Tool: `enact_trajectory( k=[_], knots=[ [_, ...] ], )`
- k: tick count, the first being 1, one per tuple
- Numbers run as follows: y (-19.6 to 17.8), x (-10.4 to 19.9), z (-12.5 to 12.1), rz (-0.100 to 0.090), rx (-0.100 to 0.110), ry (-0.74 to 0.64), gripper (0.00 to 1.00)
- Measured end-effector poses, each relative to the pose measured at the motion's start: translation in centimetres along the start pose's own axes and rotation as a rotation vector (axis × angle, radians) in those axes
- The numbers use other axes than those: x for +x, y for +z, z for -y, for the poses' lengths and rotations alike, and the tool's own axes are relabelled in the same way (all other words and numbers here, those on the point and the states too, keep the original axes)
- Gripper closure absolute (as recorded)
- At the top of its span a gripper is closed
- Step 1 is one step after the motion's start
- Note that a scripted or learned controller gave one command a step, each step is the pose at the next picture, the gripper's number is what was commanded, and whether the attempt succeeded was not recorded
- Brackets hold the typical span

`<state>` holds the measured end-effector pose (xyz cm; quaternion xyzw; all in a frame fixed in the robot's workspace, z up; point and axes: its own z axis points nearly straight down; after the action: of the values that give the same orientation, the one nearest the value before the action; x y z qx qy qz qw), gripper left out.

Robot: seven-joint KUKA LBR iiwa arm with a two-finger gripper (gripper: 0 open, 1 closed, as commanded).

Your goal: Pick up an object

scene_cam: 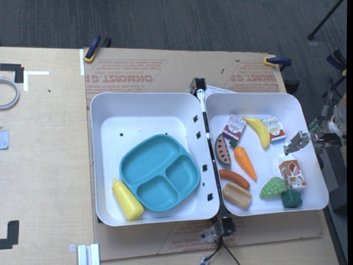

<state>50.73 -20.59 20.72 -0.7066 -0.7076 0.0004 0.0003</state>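
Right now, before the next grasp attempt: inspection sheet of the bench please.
Surface: cardboard sheet clamped on a pale bench, two white bins side by side.
Job's things: right bin holds banana, carrot, watermelon slice, sausage, hot dog bun, green grapes, dark green vegetable and three small cartons.
Clutter: left bin holds a blue divided plate and a yellow bottle.
Grippers: gripper at the right bin's right rim, nothing seen between its fingers.
Cables: black cable below the bins' junction.
Surroundings: dark carpet; tape roll at the left edge.
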Motion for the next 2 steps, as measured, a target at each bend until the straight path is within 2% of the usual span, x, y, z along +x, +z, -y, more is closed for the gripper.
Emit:
enact_trajectory(
  k=[1,2],
  knots=[
    [9.4,0.7,1.6,0.002,-0.009,0.258,0.0],
    [8.3,0.5,1.4,0.004,-0.013,0.26,1.0]
  ],
)
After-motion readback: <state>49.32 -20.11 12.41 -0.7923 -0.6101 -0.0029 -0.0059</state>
